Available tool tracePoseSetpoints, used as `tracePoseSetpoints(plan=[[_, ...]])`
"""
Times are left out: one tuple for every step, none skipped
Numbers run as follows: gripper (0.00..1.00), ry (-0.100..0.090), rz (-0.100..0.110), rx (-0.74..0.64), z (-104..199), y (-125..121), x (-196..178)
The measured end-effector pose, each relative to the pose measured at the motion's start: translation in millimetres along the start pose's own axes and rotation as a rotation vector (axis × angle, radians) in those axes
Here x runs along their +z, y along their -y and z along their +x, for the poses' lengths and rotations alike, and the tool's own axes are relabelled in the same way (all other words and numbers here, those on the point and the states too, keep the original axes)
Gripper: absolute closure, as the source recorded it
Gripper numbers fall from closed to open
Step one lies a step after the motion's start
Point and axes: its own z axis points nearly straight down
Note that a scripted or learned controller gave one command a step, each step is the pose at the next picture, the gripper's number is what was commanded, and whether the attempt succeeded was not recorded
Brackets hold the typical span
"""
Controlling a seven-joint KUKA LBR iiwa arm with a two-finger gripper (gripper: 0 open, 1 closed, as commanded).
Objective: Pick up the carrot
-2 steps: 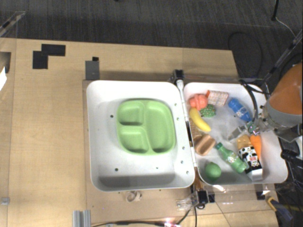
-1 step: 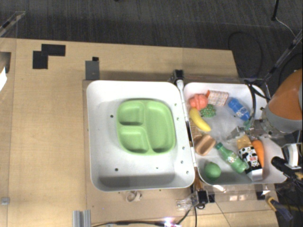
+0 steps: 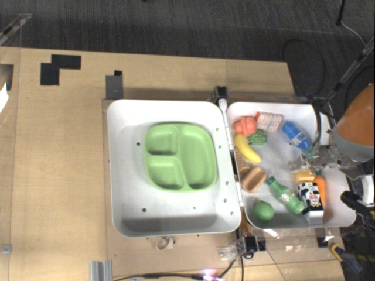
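Observation:
The carrot (image 3: 320, 187) appears as a narrow orange strip at the right side of the right bin (image 3: 275, 226). It lies against a black-and-white carton (image 3: 309, 195) that hides part of it. My gripper (image 3: 312, 158) hangs just above and behind the carrot, close to a small yellow item (image 3: 304, 175). The grey wrist with its orange band (image 3: 357, 124) comes in from the right edge and covers much of the gripper.
The right bin also holds a banana (image 3: 246, 148), broccoli (image 3: 256, 137), a red lumpy fruit (image 3: 245, 124), a pink packet (image 3: 269, 122), a blue bottle (image 3: 296, 134), a bun (image 3: 253, 179), a green bottle (image 3: 286, 196) and a lime (image 3: 263, 211). The left bin (image 3: 126, 127) holds a green divided plate (image 3: 179, 156).

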Motion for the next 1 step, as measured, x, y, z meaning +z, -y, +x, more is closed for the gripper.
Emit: tracePoseSetpoints(plan=[[1.0,0.0,0.019,0.189,84.3,-22.4,-53.6]])
